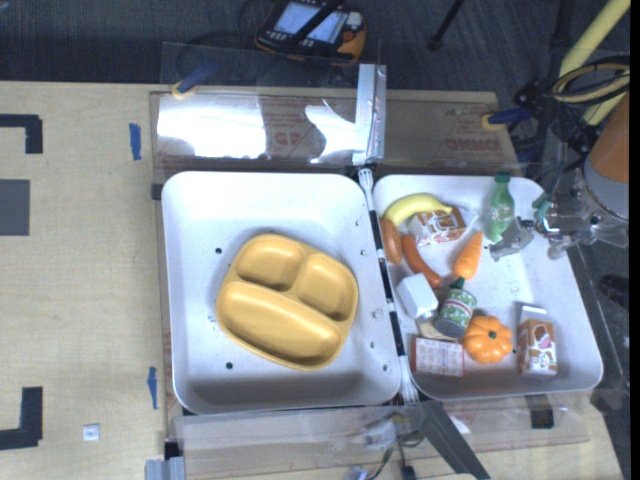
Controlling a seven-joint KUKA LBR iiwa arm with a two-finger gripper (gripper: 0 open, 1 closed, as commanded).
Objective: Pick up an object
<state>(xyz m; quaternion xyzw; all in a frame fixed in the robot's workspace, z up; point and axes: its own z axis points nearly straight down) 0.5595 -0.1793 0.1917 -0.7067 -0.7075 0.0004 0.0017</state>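
The right bin [585, 353] holds several toy foods: a yellow banana [415, 206], a pale green bottle [498, 206], an orange carrot [468, 254], a small pumpkin [488, 338], a dark green bottle [456, 308] and a juice carton [537, 340]. My gripper [528, 249] hangs over the right bin's upper right part, just right of the carrot and below the pale green bottle. Its fingers [503, 247] stand spread apart, open, with nothing between them.
The left bin [190, 268] holds a yellow divided tray [290, 298]. In the right bin also lie a white block [415, 293], a red sausage [415, 258], a snack packet [438, 228] and a flat carton [438, 356]. A clear panel [260, 123] stands behind the bins.
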